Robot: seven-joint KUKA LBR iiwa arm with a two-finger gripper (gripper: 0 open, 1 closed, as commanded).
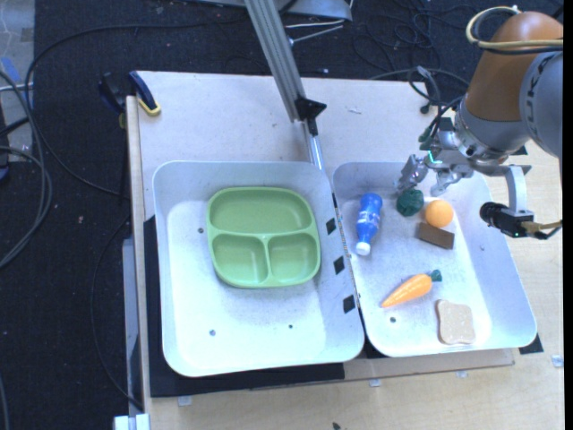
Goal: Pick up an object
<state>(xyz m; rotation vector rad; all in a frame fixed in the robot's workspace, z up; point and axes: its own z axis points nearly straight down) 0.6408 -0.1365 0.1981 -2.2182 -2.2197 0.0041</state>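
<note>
My gripper (426,180) hangs over the back of the right bin (501,280), its two fingers spread apart with nothing between them, so it is open. Just below its left finger lies a dark green lump (410,202). An orange ball (438,213) sits beside the lump, resting against a brown block (435,235). A blue bottle (367,223) with a white cap lies to the left. Toward the front are a carrot (410,289) and a slice of bread (455,322).
The left bin (179,330) holds a green divided plate (264,236). A slanted metal pole (279,47) comes down to the bench behind the two bins. The grey arm with its orange band (515,65) enters from the upper right.
</note>
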